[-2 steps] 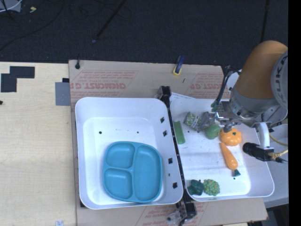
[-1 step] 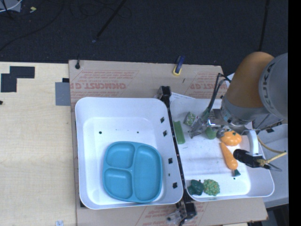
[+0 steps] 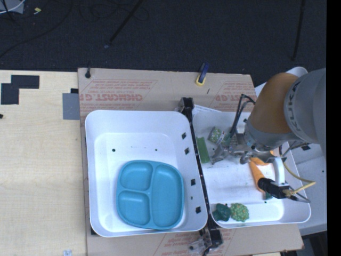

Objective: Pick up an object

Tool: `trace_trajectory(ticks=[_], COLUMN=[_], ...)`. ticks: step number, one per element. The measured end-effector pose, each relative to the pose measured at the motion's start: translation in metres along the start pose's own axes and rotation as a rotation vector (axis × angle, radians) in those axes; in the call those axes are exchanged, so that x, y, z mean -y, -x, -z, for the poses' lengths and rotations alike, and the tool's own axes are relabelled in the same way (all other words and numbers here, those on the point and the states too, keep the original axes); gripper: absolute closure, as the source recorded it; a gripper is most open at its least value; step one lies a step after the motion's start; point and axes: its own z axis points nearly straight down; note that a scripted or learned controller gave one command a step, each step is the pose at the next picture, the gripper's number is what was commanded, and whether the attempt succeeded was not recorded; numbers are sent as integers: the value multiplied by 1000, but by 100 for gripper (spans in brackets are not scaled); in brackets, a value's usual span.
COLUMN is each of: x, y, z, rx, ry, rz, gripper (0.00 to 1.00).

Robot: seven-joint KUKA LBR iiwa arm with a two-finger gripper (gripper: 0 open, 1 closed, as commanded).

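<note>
The arm [image 3: 285, 111] is seen reaching in from the right, low over the right bin [image 3: 298, 213]. The left bin [image 3: 101, 127] holds a blue divided plate [image 3: 150, 194], well apart from the gripper [image 3: 222, 152]. Whether the fingers are apart or together cannot be told. A green block [image 3: 202, 149] lies just left of the fingertips, its long axis running along the bin wall. A leafy green piece [image 3: 215, 135] is found just above them.
</note>
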Motion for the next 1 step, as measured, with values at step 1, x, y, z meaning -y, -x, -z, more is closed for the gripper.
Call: trace_trajectory(ticks=[1], x=[0], y=[-2], z=[-25], rx=[0], ry=[1], rz=[-1], gripper=[0])
